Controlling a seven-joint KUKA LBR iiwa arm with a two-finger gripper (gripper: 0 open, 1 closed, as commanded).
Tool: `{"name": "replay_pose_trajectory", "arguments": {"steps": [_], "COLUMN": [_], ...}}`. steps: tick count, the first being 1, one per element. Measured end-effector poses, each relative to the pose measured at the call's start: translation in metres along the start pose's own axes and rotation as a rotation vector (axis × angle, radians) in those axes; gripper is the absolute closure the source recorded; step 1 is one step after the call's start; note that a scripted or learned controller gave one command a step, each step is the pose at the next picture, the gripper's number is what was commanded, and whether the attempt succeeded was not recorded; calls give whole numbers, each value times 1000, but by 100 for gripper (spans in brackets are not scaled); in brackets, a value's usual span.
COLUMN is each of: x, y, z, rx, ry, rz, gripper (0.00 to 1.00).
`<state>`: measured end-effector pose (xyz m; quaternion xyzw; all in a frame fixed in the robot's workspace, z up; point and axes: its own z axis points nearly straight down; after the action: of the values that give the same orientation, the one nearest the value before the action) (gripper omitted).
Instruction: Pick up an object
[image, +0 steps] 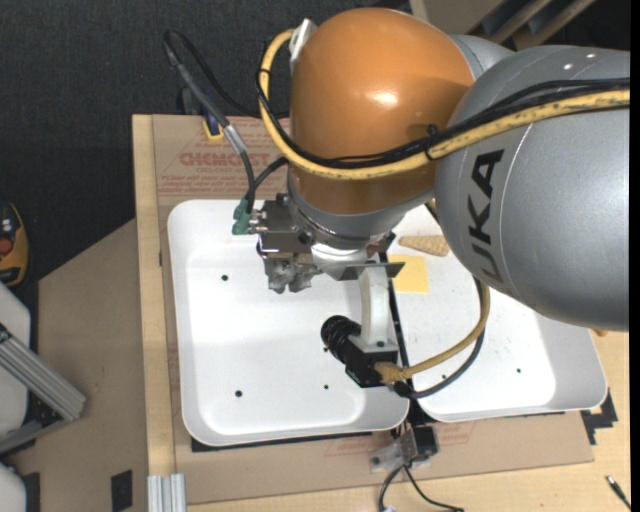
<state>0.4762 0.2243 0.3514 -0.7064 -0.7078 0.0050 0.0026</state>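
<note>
My gripper hangs over the upper middle of the left bin, under the big orange wrist band, and the arm hides much of it. I see nothing held beneath it. A flat yellow piece lies in the right bin near the divide between the bins. A tan waffle-patterned piece sits just behind it, partly covered by the arm.
A black connector on a yellow cable hangs from the arm above the left bin's near right corner. The grey arm covers most of the right bin. Both bins rest on a cardboard sheet, with black cables at the back left.
</note>
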Motion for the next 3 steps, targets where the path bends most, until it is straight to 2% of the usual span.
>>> {"name": "replay_pose_trajectory", "arguments": {"steps": [2,3], "x": [0,-123], "y": [3,3], "z": [0,1], "rx": [-7,-8], "ry": [3,0], "rz": [3,16], "gripper": [100,100]}}
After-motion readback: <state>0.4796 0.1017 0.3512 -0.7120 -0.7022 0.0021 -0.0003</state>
